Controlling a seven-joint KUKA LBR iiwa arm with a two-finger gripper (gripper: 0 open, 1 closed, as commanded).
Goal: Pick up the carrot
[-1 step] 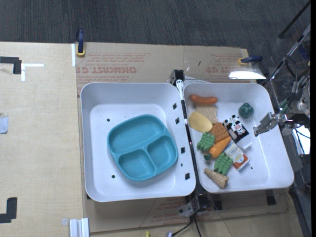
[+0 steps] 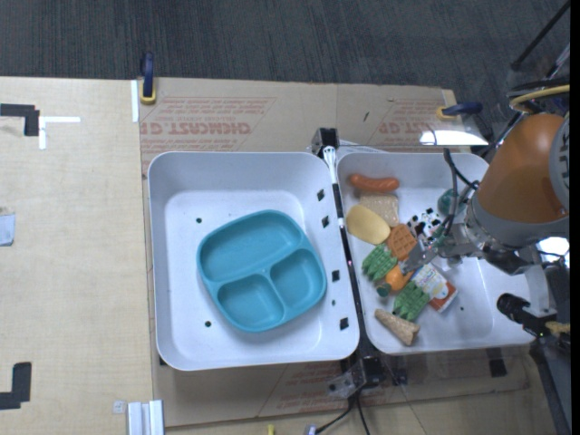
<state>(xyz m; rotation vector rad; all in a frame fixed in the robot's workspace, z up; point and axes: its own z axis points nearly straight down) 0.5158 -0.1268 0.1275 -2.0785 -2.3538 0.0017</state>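
Observation:
The carrot [image 2: 393, 279] is a small orange piece with a green leafy top [image 2: 378, 263]. It lies in the right bin [image 2: 471, 329], among other toy food near the bin's left side. My gripper [image 2: 418, 259] hangs low over the bin just right of the carrot, close to it or touching it. The grey wrist with its orange band [image 2: 526, 170] reaches in from the right and hides part of the bin behind it.
Around the carrot lie a sausage [image 2: 373, 183], a yellow piece [image 2: 367, 225], an orange cracker [image 2: 401, 240], a green vegetable [image 2: 411, 303], a small packet [image 2: 436, 288] and a beige cone [image 2: 397, 326]. The left bin [image 2: 172, 270] holds a blue divided plate [image 2: 261, 270].

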